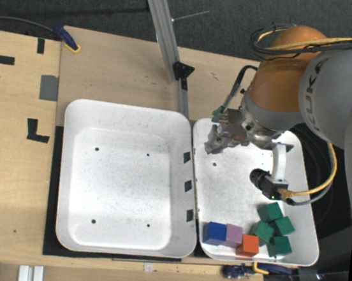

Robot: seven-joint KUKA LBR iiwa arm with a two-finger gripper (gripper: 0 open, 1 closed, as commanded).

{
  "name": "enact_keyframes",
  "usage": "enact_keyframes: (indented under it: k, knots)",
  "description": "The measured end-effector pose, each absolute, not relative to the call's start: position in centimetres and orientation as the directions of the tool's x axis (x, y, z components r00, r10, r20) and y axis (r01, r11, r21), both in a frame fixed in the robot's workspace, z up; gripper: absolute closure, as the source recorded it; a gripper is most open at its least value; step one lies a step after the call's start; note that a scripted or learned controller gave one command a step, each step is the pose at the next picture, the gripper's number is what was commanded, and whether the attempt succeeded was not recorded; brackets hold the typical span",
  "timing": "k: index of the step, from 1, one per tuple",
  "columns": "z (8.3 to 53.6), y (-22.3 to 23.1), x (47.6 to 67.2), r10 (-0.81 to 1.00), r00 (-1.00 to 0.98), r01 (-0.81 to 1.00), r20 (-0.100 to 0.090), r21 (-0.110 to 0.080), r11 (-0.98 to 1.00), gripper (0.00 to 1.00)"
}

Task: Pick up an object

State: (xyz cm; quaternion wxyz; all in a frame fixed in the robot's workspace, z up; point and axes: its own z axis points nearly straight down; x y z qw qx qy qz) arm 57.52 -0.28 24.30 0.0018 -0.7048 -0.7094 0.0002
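The arm (319,78) is running off the right and top edges, so its base is lying out of frame. Its wrist is covering the far corner of the right bin (235,183). The gripper (217,142) is showing too small and dark (fingers merging into shadow) to judge. The green blocks (274,228) are overlapping, blurring their count.

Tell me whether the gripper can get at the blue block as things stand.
Probably yes. The blue block sits in the right bin by its near wall, open from above, a pale purple block touching one side; the gripper hovers over the bin's far end.
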Motion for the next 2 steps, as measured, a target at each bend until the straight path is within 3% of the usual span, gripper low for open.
enact_keyframes:
  k: [2]
  knots:
    - [24.5, 9.4, 52.7, 1.000, -0.007, 1.000, 0.002, -0.004, 0.007, 1.00]
